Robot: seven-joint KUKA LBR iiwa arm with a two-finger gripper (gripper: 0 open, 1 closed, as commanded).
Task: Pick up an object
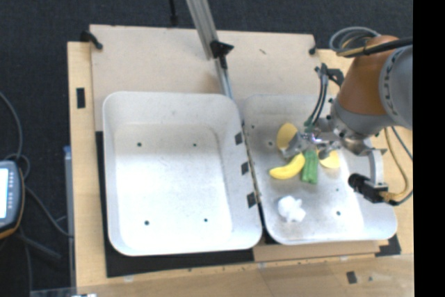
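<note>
In the right bin (368, 219) lie a yellow banana (286, 169), a green object (309, 167), a round yellow piece (286, 134), another yellow piece (331, 161) and a small white object (290, 209). My gripper (312, 142) hangs low over the bin, just above the top end of the green object and between the two yellow pieces. The wrist hides its fingertips. The grey arm with its orange band (365, 83) comes in from the right.
The left bin (174, 174) sits beside the right one, with black clips on the shared edge. A slanted metal rail (198, 0) runs from the top down to the bins' junction. Cables hang beside the wrist at the right.
</note>
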